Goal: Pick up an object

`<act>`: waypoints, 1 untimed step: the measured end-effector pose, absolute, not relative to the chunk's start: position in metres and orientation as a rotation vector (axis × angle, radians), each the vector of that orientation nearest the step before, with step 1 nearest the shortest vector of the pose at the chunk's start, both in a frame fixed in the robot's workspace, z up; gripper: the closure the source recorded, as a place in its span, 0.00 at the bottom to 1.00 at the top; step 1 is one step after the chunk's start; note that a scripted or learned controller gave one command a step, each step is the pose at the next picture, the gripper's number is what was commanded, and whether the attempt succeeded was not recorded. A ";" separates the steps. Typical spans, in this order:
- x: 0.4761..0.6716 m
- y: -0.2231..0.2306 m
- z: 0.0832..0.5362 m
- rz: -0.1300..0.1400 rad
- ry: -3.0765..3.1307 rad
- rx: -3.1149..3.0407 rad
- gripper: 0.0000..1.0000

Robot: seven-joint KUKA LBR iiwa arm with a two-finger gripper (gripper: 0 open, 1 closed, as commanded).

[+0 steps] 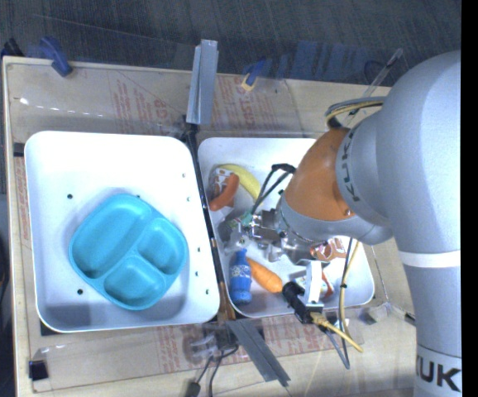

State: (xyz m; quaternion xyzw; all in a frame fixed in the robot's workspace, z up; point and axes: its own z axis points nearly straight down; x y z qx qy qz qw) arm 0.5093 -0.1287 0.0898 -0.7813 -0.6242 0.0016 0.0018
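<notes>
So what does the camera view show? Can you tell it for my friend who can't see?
A big grey robot arm with an orange band reaches down into the right white bin, which holds a banana, a carrot, a blue bottle and other small things. The left white bin holds a blue divided plate.
</notes>
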 end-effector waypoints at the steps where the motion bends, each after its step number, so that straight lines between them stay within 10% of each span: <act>1: 0.509 -0.128 0.098 0.009 -1.963 -2.446 1.00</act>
